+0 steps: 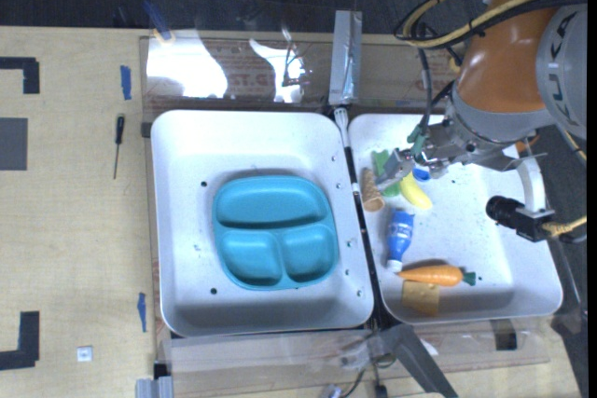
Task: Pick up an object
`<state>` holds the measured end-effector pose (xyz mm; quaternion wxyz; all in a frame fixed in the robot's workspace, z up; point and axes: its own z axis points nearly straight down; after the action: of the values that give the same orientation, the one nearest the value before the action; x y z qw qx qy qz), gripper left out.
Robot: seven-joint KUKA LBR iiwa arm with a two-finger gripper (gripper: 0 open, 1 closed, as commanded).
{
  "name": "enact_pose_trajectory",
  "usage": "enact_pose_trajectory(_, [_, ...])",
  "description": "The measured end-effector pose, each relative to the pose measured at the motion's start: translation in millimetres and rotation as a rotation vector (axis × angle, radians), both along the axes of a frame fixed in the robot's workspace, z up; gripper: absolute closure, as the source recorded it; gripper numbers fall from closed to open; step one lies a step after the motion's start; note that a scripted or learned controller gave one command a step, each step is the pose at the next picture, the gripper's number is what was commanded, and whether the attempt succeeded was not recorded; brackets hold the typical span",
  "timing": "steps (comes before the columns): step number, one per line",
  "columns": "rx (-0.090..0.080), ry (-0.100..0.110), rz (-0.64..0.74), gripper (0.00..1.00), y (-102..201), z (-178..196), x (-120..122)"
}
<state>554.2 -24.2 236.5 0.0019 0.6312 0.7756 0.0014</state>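
In the right bin (536, 280) lie small toys: a yellow banana (416, 194) near the far left corner, a blue bottle (400, 236) lying just below it, an orange carrot (435, 274) crosswise nearer the front, and a tan block (422, 295) touching the carrot.

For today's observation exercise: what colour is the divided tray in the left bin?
Light blue; the divided tray shows clearly in the camera view.

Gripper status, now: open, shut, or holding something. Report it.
Gripper: low in the right bin, over the yellow banana toy; grip state cannot be told.
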Motion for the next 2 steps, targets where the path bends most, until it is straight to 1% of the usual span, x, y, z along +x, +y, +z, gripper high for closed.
enact_pose_trajectory(1, [0.0, 0.01, -0.082, 0.0, -50, -54, 22])
enact_pose_trajectory(2, [-0.002, -0.01, -0.061, 0.0, -82, -144, 57])
